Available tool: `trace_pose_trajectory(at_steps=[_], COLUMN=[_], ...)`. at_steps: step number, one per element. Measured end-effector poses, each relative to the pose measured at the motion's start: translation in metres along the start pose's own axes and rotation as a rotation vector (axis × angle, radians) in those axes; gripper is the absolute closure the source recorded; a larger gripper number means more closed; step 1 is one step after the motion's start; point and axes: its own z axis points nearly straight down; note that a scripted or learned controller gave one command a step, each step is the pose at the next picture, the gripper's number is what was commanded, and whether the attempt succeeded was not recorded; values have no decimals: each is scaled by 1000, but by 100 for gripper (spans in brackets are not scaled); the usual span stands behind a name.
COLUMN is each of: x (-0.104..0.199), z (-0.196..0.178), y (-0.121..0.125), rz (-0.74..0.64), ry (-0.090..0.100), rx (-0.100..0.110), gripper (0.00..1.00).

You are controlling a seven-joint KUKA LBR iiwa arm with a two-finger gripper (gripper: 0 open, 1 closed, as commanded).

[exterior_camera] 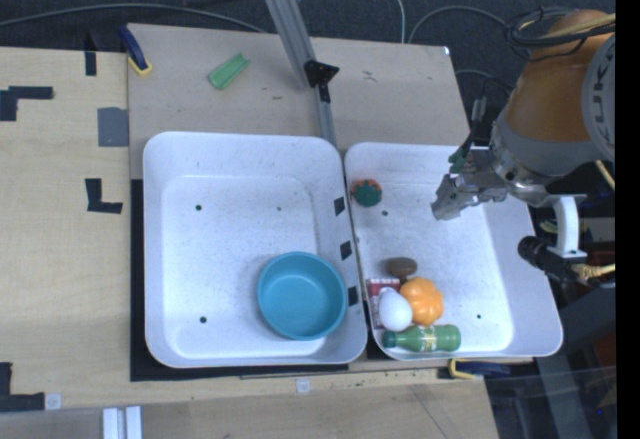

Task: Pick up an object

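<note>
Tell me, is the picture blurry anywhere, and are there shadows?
In the camera view, the gripper looks soft and smeared, the blue bowl has crisper edges, the white bins show faint shadows along their walls, and the orange ball carries a small bright shine.

Two white bins (160, 257), blue bowl (300, 295), orange ball (423, 299), white egg (395, 311), green bottle with yellow label (424, 338), brown lump (402, 267), teal-and-red small object (368, 192), green block (228, 71) on tan bench (60, 227), grey gripper (450, 203), orange-banded arm (560, 97).
</note>
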Motion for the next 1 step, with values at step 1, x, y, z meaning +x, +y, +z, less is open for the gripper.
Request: trace_pose_trajectory(at_steps=[1], x=[59], z=[12], y=[-4], rz=[-2], ry=[1], rx=[1], gripper=[100])
